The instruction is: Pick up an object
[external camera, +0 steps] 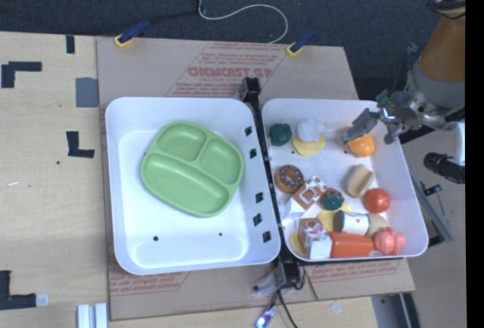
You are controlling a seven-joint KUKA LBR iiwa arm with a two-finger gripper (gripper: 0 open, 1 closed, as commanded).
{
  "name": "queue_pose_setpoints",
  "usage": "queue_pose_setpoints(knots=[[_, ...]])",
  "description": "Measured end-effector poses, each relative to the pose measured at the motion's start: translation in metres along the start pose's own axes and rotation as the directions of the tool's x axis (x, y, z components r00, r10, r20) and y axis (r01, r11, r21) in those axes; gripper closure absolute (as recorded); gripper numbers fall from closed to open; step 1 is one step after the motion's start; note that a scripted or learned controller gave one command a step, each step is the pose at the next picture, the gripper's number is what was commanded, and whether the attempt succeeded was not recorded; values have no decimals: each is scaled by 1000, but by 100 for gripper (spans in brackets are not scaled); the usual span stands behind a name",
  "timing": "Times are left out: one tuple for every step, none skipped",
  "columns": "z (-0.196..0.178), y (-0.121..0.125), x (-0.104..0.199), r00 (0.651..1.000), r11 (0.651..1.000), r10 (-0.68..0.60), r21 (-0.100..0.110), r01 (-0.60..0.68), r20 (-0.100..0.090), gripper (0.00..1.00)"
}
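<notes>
Camera view: two white bins; the left bin (121, 190) holds one green divided plate (193, 168). The right bin (404, 183) holds roughly twelve toy foods. Gripper (361, 131) sits over one orange fruit (361, 145); finger state cannot be determined.

Left shallow white bin (121, 190): one obstacle, a light green three-compartment plastic plate (193, 168) lying up and left of centre; bare floor in front of it and along its right side gives open room to come down. Right shallow white bin (412, 194): crowded. Front holds a packed cluster, orange carrot-shaped toy (352, 246), red round tomato toy (376, 200), brown ringed doughnut toy (289, 178), tan bread-roll toy (358, 181), with only narrow gaps between them. Dark green round toy (280, 134) and white-and-yellow toy (308, 136) sit near the back. Bare patches: back wall strip and right side by the roll. Black divider hardware (255, 137) stands between the bins
</notes>
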State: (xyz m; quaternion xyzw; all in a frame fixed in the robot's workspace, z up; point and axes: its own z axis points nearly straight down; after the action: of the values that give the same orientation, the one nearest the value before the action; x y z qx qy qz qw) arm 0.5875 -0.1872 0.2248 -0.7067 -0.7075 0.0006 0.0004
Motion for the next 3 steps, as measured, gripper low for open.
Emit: queue_pose_setpoints(knots=[[42, -96, 83, 1000, 1000, -2, 11, 2, -6, 0], [3, -42, 14, 1000, 1000, 3, -7, -3, 5, 0], [-38, -32, 116, 1000, 1000, -7, -3, 7, -2, 0]])
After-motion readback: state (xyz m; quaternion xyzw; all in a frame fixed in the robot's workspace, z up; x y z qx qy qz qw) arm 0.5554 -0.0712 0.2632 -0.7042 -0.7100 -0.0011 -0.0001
